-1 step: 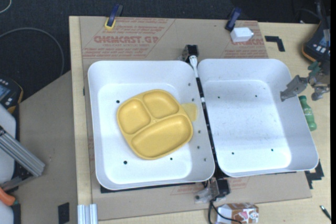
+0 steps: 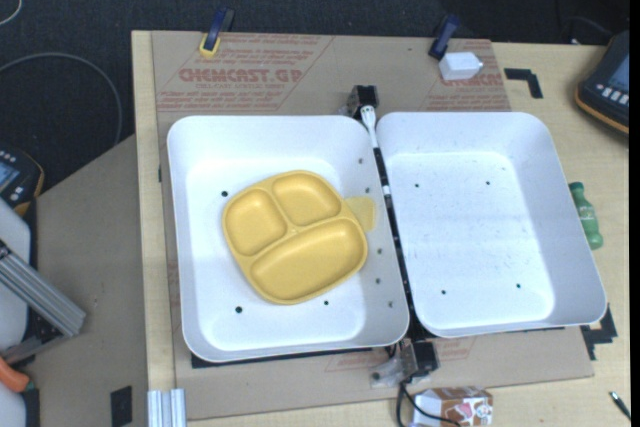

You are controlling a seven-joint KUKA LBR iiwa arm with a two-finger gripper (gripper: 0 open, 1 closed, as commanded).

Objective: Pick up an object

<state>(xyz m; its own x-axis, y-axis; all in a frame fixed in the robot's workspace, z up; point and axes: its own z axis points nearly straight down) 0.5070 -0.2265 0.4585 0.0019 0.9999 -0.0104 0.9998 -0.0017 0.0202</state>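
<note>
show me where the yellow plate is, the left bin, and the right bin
yellow plate [image 2: 296, 237], camera view, on the ridge between its compartments
left bin [image 2: 200, 155], camera view, on bare floor near its upper left corner
right bin [image 2: 470, 225], camera view, on its bare floor

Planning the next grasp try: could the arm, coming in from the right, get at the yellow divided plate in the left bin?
Probably yes. The yellow plate lies open in the left bin with nothing on or over it, and the right bin puts nothing tall in the path.

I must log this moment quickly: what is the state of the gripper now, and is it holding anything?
Gripper: its state cannot be told from the camera view. The yellow divided plate lies in the left bin, with nothing gripping it.
</note>
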